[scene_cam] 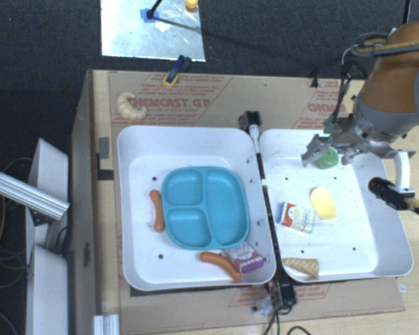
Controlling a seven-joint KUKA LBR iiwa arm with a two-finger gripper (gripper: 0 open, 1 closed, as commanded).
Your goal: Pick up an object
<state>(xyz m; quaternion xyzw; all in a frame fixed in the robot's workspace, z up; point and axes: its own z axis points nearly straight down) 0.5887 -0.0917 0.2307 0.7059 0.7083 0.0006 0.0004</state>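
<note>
At the near edge of the right bin (398, 257), a waffle cone (302, 264) is lying on its side with its long axis running left to right, close against the front wall and the divider between the bins. Little room is remaining there for the jaws to come down on its near side.

Further in, a small printed packet (295, 216) is lying flat near the divider, and a yellow block (323, 203) is sitting just beside it to the right, its long axis running slightly diagonal. Open white floor is surrounding both on the right and front sides, so approach room appears good there.

In the left bin (136, 187), a blue divided plate (204, 207) is taking up the middle. A sausage (157, 210) is lying just beside its left rim, long axis running near to far. A second sausage (220, 264) and a purple wrapper (247, 259) are crowding the near right corner.

At the far side of the right bin, the gripper (328, 153) is hovering over a green round object (328, 160), which is showing directly under and between the jaws. Whether the jaws are open or closed on it cannot be told from this view, and contact is not confirmed. As a judgement, the green object is the likely pick target: it is lying straight below the jaws, so the move is turning on a vertical descent, not a sideways shift. The far wall of the bin is standing near, behind the object, limiting clearance on that side; the near side is open.
</note>
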